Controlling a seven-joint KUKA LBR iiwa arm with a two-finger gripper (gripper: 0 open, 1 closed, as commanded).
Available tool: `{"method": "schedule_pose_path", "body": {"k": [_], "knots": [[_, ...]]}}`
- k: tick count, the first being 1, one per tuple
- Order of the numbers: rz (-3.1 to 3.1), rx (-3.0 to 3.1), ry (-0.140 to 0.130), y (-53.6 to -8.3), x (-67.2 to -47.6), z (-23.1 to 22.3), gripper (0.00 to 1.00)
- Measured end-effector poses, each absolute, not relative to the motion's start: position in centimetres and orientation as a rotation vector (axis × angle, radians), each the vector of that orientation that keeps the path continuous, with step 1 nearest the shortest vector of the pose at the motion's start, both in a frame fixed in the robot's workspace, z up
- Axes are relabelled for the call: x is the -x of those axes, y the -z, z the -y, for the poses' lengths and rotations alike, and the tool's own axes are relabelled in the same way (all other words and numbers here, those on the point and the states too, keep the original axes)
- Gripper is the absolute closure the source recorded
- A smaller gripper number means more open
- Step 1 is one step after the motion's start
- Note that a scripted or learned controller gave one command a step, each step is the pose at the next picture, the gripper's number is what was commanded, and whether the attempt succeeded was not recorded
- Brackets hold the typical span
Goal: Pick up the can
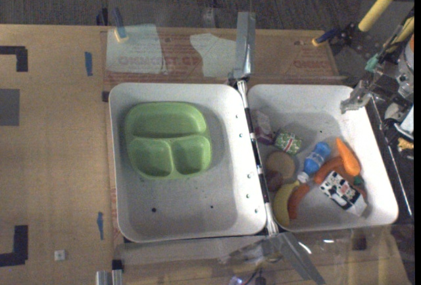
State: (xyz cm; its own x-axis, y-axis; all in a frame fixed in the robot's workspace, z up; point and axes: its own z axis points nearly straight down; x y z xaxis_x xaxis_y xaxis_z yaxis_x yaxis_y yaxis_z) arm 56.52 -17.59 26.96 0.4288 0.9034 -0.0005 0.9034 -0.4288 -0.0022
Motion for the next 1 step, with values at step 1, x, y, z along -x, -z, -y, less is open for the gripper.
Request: {"method": "schedule_pose_path", "body": {"k": [1], "knots": [[1.815, 2.566, 0.004, -8.59, -59.71, 12.30, 0.00]]}}
